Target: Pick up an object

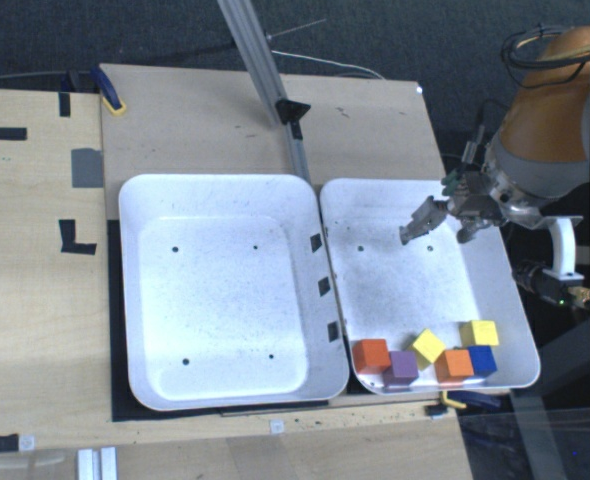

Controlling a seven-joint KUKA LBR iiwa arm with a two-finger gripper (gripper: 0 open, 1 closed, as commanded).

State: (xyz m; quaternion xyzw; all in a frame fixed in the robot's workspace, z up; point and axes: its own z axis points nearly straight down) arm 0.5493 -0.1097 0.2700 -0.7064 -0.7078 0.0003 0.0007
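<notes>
- Blocks: orange block (372, 353), purple block (403, 366), yellow block (428, 345) cluster at right bin (395, 278) near edge.
- End effector (441, 218): released, empty, hovering well apart.
- Step: approach; next move calls for descent onto one block.

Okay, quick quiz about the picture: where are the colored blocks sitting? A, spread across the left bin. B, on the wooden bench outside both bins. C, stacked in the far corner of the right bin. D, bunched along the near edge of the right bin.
D: the colored blocks lie clustered along the near edge of the right bin, nearest the camera, while the gripper sits above that bin's far part.
</notes>
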